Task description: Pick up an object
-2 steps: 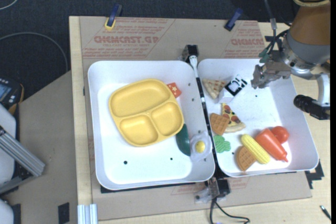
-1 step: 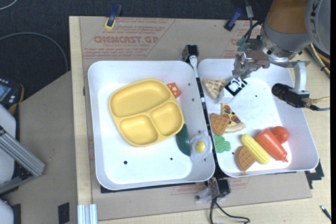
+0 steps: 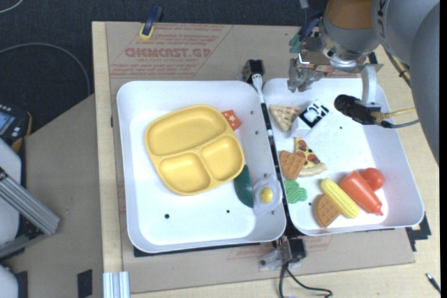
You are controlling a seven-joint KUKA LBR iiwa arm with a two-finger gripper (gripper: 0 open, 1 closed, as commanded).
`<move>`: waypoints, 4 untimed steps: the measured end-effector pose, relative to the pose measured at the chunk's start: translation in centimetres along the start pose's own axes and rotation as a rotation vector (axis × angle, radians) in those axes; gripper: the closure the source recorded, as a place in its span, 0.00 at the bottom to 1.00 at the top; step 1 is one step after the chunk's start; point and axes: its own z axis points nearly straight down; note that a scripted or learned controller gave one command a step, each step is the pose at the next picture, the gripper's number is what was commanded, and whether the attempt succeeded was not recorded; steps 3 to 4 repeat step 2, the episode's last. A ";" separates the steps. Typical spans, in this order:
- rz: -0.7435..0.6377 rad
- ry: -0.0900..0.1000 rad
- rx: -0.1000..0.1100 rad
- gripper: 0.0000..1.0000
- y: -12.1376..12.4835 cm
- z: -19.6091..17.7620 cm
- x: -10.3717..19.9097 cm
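Gripper [image 3: 300,82] hangs over the far-left corner of the right bin [image 3: 363,143], arm [image 3: 360,0] coming in from upper right w/ the orange band showing. Can't tell whether the tool is clenched or released: too small and seen at a slant. Nothing visibly in its grasp. Nearest pickable items: tan wedge [image 3: 283,116] just below the gripper by the bin's left wall, and black-and-white block [image 3: 313,113] just beside it on the right; neither looks lifted, both sit on the bin floor. Further toward the near side, same bin: pizza slice [image 3: 309,153] overlapping a waffle wedge [image 3: 290,165], then a green piece [image 3: 295,192] at the left wall. Near-right area: round waffle [image 3: 325,211], corn cob [image 3: 340,197] lying against it, and a red veg [image 3: 367,188] touching the corn on its right. Left bin [image 3: 140,206] holds a yellow 3-compartment plate [image 3: 194,149], tilted diag., w/ a small red block [image 3: 231,120] at its upper-right edge. Dark green piece [image 3: 243,188] sits just off the plate's lower-right corner, w/ a small yellow round thing [image 3: 265,195] beside it, up against the wall between the bins. Both bins rest side by side on a tan board [image 3: 167,49] w/ red print.
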 end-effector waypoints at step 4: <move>0.005 -0.001 0.005 1.00 -0.9 0.3 -0.5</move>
